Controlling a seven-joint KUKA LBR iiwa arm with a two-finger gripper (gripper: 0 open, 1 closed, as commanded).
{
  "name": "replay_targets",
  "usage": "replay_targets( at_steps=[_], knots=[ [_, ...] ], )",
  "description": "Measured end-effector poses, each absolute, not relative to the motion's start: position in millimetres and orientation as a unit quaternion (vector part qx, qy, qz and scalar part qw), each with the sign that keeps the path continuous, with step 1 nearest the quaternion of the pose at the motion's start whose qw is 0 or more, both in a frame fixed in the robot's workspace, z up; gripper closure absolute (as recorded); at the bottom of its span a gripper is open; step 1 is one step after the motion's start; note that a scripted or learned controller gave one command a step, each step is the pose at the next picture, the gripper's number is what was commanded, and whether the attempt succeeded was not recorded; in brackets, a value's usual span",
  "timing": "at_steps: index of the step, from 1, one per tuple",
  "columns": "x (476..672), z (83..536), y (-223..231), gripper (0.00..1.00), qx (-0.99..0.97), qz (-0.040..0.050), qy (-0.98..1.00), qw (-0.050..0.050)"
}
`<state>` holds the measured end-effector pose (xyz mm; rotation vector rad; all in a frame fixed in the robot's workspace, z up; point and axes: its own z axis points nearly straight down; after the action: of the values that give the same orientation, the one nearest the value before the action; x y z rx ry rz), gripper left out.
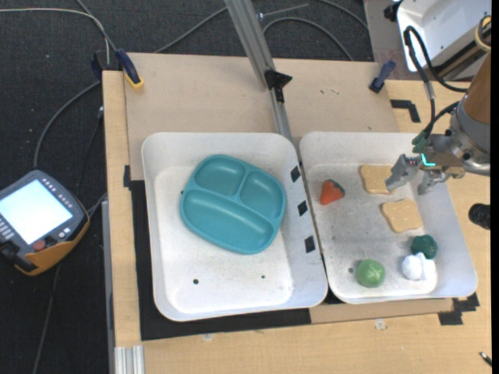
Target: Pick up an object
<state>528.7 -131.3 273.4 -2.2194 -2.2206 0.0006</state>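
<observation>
Camera view shows the arm [475,123] reaching in from the right, its wrist bent down over the right bin [343,287]. In the left bin [168,294] lies a teal divided plate [232,202]. The gripper [415,179] hangs above two tan bread pieces [375,179] [401,216], jaws apart and holding nothing. A red strawberry [331,192], green ball [370,273], dark green piece [425,246] and white piece [413,268] lie near.

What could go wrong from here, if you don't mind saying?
The end effector hovers between two tan pieces, the upper one and the lower one, so it may descend between them and close on nothing. The pieces look flat, so the fingers could slide over them or push one against the right bin's wall.
</observation>
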Motion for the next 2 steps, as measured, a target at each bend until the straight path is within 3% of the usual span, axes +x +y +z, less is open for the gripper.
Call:
replay_targets(
  at_steps=[1, 2],
  knots=[
    [528.8, 274, -131, 0.0, -0.707, 0.0, -0.707, 0.001],
    [523.9, 231, -132, 0.0, -0.707, 0.0012, -0.707, 0.003]
  ],
)
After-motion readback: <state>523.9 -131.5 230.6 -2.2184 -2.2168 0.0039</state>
